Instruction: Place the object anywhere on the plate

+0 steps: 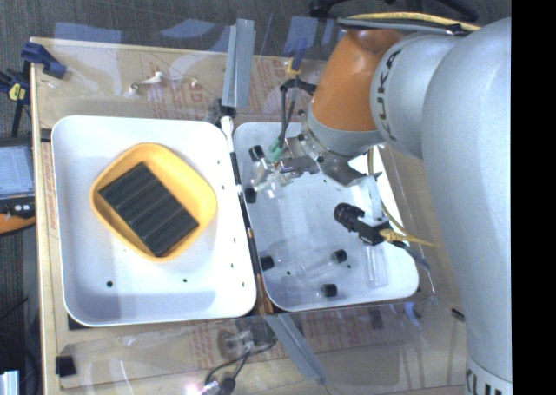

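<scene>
1. While the arm (pixel 408 81) reaches in from the right of the view, a yellow plate (pixel 204 189) lies in one white bin (pixel 69 298) on the table (pixel 130 81), and that plate serves as the landmark.
2. On the plate rests a dark ribbed slab (pixel 146 208), rectangular and turned at a slant to the bin's edges. It covers most of the plate's middle, with yellow rim showing on all sides.
3. Right of the plate, past the bin's wall, stands the second white bin (pixel 300 228), touching the first.
4. Over the part of that second bin nearest the plate hangs the pincer (pixel 268 174), well apart from the plate itself.
5. Whether the pincer is wide or narrow I cannot tell. Wires and small metal parts crowd it, and nothing can be seen held in it.
6. Farther from the plate than the pincer, the orange band (pixel 347 81) sits above the wrist.
7. Several small black pieces (pixel 329 290) lie scattered on the second bin's floor, below the pincer and right of the plate.
</scene>
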Robot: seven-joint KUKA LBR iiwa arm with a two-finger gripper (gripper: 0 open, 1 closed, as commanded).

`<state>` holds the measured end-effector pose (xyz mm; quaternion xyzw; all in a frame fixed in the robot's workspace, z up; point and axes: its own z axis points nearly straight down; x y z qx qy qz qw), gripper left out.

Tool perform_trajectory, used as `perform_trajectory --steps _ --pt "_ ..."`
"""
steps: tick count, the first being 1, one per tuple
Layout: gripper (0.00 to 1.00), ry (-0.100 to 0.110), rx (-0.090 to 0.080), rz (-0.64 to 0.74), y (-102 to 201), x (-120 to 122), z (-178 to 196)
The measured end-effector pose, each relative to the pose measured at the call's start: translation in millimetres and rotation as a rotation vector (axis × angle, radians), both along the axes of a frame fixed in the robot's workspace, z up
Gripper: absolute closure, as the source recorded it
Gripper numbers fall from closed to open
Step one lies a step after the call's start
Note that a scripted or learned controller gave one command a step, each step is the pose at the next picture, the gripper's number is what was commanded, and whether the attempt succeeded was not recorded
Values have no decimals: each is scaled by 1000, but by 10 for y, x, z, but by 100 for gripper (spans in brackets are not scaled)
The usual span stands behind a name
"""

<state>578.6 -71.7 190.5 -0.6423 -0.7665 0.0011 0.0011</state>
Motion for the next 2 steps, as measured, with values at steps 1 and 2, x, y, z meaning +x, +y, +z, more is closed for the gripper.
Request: perform_trajectory --steps 1,2 --pt "100 -2 1 142 483 303 13" --pt "0 -2 0 142 482 303 13"
